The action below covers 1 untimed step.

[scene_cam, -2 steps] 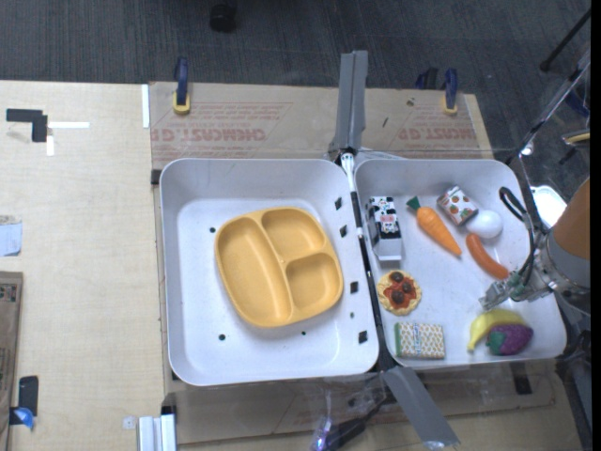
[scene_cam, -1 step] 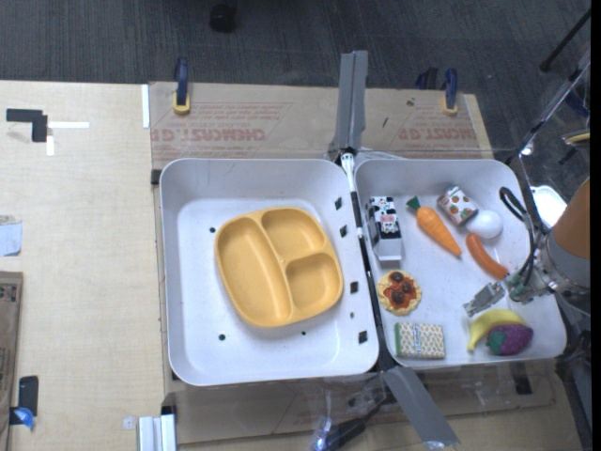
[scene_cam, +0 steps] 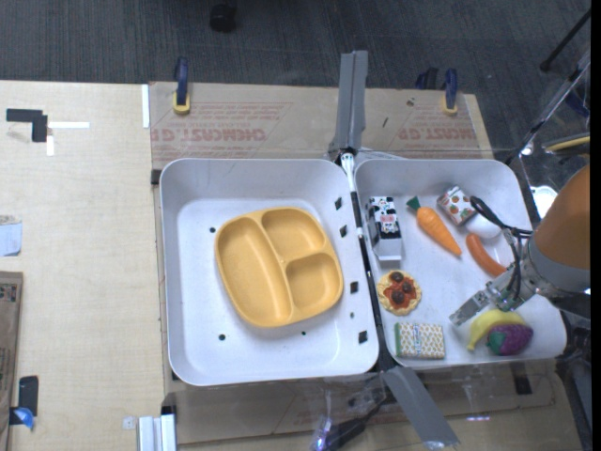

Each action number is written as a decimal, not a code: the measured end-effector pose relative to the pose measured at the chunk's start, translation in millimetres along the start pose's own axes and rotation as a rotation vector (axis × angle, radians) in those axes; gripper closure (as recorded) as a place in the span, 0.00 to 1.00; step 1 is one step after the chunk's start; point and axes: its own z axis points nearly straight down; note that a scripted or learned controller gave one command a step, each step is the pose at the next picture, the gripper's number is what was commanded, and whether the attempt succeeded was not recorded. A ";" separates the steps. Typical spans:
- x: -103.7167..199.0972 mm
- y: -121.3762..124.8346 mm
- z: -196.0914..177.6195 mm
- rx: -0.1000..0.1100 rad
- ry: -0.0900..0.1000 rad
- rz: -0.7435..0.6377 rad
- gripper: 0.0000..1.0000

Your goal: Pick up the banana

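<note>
Two shallow white bins sit side by side; the curved yellow plastic banana (scene_cam: 485, 325) lies in the right bin (scene_cam: 441, 181), low in its near right corner, touching the purple grape-like toy (scene_cam: 510, 338) on its right. Metal two-finger gripper (scene_cam: 477, 305) hangs just above the banana's upper end, fingers slightly spread, nothing between them.

Step in hand, as I judge it: closing in for the grasp. Best done by straddling the banana across its narrow width near mid-body, away from the purple toy, so one finger does not land on it.

Edges: bin's near wall and right wall close by, little room there. Open floor lies up and left, between the banana and the small round red-topped tart (scene_cam: 400, 291). Patterned rectangular cracker block (scene_cam: 419, 340) sits near, to the left.
</note>
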 end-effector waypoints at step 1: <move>-27.2 -13.6 -0.4 -0.003 0.004 0.200 0.00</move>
